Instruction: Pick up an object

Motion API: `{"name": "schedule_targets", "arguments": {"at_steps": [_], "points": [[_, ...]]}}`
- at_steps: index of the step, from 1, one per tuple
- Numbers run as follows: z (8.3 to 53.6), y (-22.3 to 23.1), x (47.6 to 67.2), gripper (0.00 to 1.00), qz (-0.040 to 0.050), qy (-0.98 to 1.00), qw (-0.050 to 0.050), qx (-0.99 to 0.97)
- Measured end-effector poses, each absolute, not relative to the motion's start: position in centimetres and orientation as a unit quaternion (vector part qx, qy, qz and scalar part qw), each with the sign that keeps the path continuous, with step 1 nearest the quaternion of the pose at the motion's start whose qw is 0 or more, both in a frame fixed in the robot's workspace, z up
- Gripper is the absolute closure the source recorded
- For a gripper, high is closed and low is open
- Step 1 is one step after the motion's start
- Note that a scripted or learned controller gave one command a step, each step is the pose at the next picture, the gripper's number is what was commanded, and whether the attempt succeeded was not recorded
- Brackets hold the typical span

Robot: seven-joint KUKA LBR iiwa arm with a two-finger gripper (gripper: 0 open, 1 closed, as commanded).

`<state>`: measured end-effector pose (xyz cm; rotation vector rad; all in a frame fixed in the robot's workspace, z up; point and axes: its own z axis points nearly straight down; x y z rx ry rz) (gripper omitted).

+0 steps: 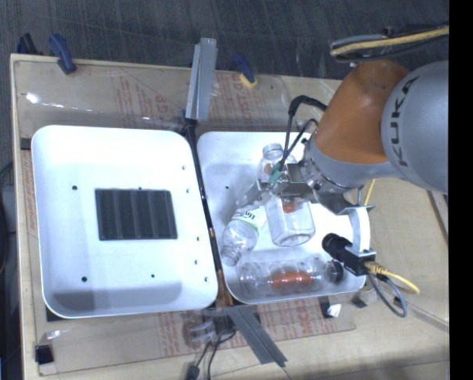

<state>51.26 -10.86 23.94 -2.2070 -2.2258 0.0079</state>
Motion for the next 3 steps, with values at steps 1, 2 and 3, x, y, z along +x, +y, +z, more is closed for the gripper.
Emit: {"name": "schedule_targets", "arguments": {"at_steps": [1, 2, 3], "points": [[23.3, -19.6, 55.6, 0.0, 0.0017, -0.74, 0.002, -0.673], [10.8, -17.3, 59.7, 0.0, 0.0009, -0.782, 0.001, -0.623], [10.7, -14.7, 55.3, 0.0, -0.0068, -0.789, -0.025, -0.614]]}}
